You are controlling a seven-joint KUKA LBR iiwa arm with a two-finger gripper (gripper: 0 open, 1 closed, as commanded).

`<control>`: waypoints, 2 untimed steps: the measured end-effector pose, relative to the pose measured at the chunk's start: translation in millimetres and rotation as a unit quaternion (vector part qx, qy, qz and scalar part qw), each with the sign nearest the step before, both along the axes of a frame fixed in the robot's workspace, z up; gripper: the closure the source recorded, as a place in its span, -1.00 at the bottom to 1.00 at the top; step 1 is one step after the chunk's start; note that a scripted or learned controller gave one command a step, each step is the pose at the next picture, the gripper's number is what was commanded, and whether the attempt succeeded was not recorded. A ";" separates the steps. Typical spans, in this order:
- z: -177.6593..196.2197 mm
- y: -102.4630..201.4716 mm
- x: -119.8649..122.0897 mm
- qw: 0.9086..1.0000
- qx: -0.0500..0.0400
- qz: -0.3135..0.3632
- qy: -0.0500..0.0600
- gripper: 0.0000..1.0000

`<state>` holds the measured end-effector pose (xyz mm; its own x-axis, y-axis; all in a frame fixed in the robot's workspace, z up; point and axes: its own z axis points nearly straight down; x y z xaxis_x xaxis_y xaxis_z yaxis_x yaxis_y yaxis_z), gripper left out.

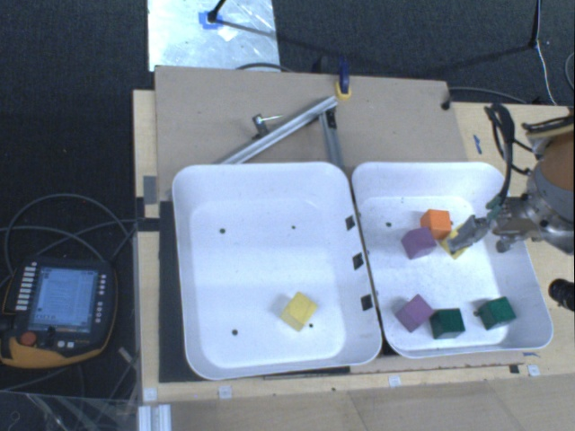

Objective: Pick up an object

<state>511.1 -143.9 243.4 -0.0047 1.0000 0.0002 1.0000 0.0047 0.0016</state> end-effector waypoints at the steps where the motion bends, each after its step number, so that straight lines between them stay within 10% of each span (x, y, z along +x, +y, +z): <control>1: 0.1 0.0 0.1 1.000 0.000 0.000 0.000 -1.00; 2: -41.9 -3.1 -1.0 1.000 0.000 -0.001 0.002 -1.00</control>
<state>510.1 -147.0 201.5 -0.0022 1.0000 0.0002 1.0000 0.0022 -0.0023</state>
